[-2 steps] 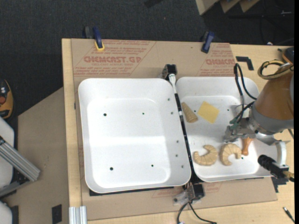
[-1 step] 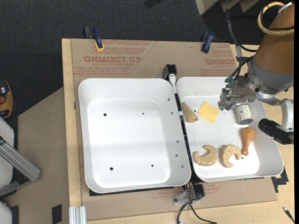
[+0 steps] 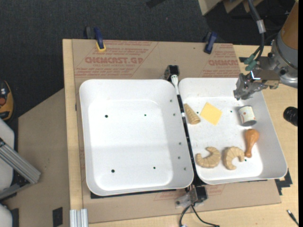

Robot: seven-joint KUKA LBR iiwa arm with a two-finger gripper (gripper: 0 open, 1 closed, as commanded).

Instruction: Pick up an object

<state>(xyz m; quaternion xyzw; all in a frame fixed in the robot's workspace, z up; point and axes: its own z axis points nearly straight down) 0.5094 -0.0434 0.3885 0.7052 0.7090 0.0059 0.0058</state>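
Gripper (image 3: 242,91): grey two-finger tool, hovering over the upper right part of the right bin; open or closed, cannot tell; nothing seen between the tips.
Right shallow white plastic bin (image 3: 272,148): holding all six small objects.
Small white cylinder with a dark end (image 3: 246,115): lying on its side, just below the gripper, apart from it.
Flat yellow square slice (image 3: 211,113): left of the cylinder, near the bin's middle.
Tan ribbed cone (image 3: 191,114): just beside the yellow slice, close to the bin's left wall.
Orange-brown drumstick shape (image 3: 250,141): near the right wall, below the cylinder.
Two tan curved croissant shapes (image 3: 209,157) (image 3: 233,157): side by side near the lower edge; the right one close to the drumstick's lower end.
Left shallow white plastic bin (image 3: 90,141): beside the right one, edges meeting.
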